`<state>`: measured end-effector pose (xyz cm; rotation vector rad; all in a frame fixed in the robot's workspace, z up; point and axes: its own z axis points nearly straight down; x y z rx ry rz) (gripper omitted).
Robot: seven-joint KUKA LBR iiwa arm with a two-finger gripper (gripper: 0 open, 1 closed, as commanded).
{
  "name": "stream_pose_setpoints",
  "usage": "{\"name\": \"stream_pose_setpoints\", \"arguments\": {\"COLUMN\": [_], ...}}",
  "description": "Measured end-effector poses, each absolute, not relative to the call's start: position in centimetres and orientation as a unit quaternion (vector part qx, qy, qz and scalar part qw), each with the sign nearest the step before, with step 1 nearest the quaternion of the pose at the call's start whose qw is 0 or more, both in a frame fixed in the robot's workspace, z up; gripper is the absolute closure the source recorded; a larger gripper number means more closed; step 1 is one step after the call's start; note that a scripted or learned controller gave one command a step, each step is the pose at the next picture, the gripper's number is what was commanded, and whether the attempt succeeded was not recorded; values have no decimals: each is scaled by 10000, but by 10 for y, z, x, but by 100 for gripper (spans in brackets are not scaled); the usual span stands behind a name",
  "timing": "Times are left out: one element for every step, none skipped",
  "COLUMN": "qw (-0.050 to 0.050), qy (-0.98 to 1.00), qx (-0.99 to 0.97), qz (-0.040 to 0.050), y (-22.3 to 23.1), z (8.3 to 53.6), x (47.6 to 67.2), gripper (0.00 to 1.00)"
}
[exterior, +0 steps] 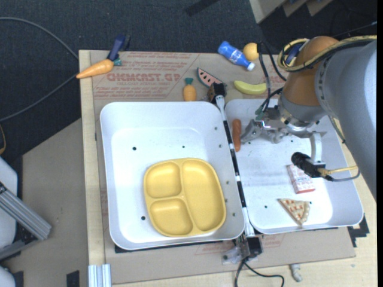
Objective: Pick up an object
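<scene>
Task not done: nothing is lifted, and I judge the grasp itself is still ahead. My hand hangs low over the far end of the right bin; whether it is apart or together I cannot tell from here. The left bin carries a yellow divided plate. In the right bin lie a red-and-white packet, a pizza slice near the front wall, and nearest my hand a small orange-red sausage, slim, smooth, lying against the wall between the bins.
</scene>
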<state>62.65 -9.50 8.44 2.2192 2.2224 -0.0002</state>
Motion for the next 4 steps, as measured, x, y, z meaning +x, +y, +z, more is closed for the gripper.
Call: {"name": "stream_pose_setpoints", "arguments": {"qw": [12,9,-6,-11], "qy": [7075,7065,7068,7070], "qx": [7067,7077,7074,7072], "qz": [2,-5,-8,-4], "y": [-115,-165,-195,-181], "z": [85,166,139,91], "x": [667,558,529,522], "gripper": [0,0,0,0]}}
